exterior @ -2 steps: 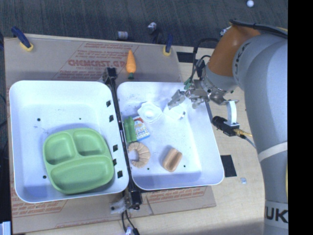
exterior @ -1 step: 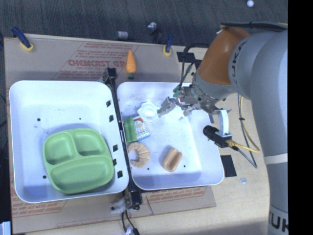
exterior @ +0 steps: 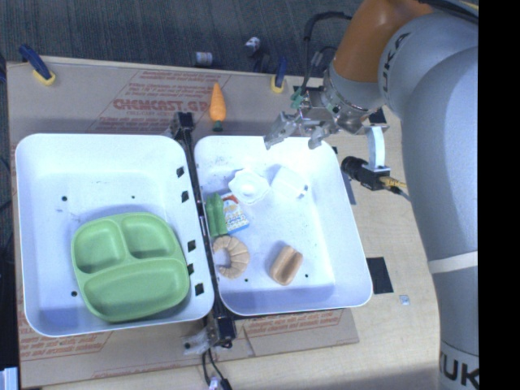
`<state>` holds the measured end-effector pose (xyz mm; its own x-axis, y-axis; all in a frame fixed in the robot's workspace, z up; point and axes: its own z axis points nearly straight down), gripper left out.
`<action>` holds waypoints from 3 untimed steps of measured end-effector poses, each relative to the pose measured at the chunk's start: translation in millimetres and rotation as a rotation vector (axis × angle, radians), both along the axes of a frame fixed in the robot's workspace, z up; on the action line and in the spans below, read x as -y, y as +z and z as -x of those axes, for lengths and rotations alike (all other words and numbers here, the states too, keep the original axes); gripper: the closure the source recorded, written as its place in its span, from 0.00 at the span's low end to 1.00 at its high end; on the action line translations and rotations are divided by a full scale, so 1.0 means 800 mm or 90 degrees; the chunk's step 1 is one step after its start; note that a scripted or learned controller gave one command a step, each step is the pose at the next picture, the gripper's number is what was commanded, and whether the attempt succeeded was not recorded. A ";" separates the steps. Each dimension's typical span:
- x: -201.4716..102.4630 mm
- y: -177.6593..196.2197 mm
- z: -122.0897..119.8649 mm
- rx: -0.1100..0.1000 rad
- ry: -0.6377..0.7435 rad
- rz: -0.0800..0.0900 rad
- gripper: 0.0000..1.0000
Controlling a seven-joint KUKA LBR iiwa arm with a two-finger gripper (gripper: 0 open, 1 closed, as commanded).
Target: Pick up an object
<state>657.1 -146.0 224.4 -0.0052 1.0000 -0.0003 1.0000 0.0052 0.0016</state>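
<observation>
My gripper (exterior: pixel 294 135) hangs over the far edge of the right bin (exterior: pixel 345 242), fingers spread apart with nothing between them. Below it in that bin lie a white cup (exterior: pixel 249 187), a clear plastic piece (exterior: pixel 288 182), a green stick (exterior: pixel 214 214) beside a small printed packet (exterior: pixel 234 214), a tan ring-shaped pastry (exterior: pixel 231 255) and a brown bread roll (exterior: pixel 285 264). The left bin (exterior: pixel 49 161) holds a green divided plate (exterior: pixel 130 265).
An orange carrot-shaped toy (exterior: pixel 217 102) lies on the cardboard behind the bins. Blue clamps (exterior: pixel 37 65) hold the board's far edge. The grey arm (exterior: pixel 431 96) takes up the right side. Black clips run along the divide between the bins.
</observation>
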 end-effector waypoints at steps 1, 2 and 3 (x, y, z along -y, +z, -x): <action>-0.033 -0.151 0.000 0.000 0.000 0.000 0.00; -0.034 -0.140 0.000 -0.002 0.003 -0.001 1.00; -0.143 -0.039 0.000 -0.001 0.001 -0.001 1.00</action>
<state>657.1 -31.3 192.9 -0.0065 1.0000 0.0019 1.0000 0.0065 0.0000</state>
